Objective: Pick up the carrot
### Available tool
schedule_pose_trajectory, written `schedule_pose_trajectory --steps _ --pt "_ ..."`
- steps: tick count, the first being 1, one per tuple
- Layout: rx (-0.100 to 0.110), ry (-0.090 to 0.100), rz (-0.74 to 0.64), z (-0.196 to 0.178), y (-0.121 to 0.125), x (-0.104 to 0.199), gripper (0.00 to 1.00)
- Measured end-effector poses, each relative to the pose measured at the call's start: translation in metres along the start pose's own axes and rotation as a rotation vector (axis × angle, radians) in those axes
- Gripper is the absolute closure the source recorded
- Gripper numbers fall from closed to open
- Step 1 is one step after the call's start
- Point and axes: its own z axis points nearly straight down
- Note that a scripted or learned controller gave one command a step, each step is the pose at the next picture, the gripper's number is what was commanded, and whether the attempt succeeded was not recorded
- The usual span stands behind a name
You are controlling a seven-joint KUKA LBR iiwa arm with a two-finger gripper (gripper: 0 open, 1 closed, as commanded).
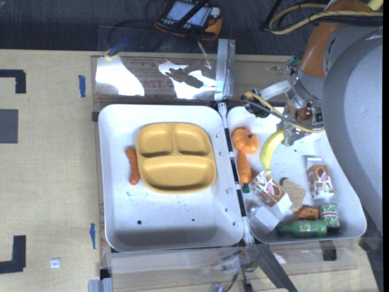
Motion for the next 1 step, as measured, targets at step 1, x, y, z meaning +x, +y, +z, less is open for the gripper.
schedule_pose_trajectory --steps 1 --pt "0.001 -0.004 -0.002 -0.0055 -0.0007 0.0012 1.00"
